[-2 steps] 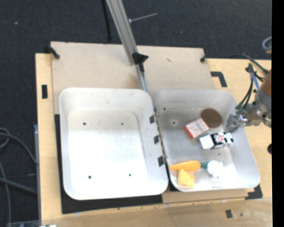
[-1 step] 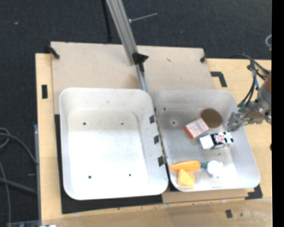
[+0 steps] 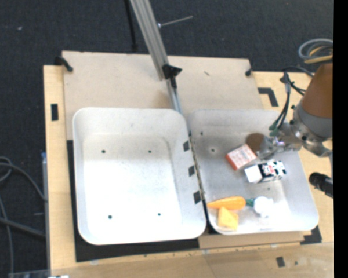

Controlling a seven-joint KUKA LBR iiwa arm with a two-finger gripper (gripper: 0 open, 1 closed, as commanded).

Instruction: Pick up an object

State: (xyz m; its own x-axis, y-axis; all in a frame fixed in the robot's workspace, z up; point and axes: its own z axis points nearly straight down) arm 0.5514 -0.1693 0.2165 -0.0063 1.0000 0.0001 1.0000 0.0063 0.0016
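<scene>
The right bin (image 3: 296, 213) holds several objects. A red and white box (image 3: 241, 156) lies near its middle, with a brown round piece (image 3: 255, 139) just behind it. A white and black box (image 3: 265, 171) sits to the right of the red one. Along the front lie an orange carrot-like piece (image 3: 226, 202), a yellow wedge (image 3: 228, 218) and a white and teal object (image 3: 262, 204). My gripper (image 3: 272, 147) is low over the right bin, between the brown piece and the white and black box, close above them. Nothing shows held in it.
The left bin (image 3: 133, 172) stands beside the right one, their walls meeting at mid-bench. A slanted metal rail (image 3: 153, 33) rises from behind the bins. Cables (image 3: 313, 48) hang at the far right, by the arm's orange band (image 3: 320, 91).
</scene>
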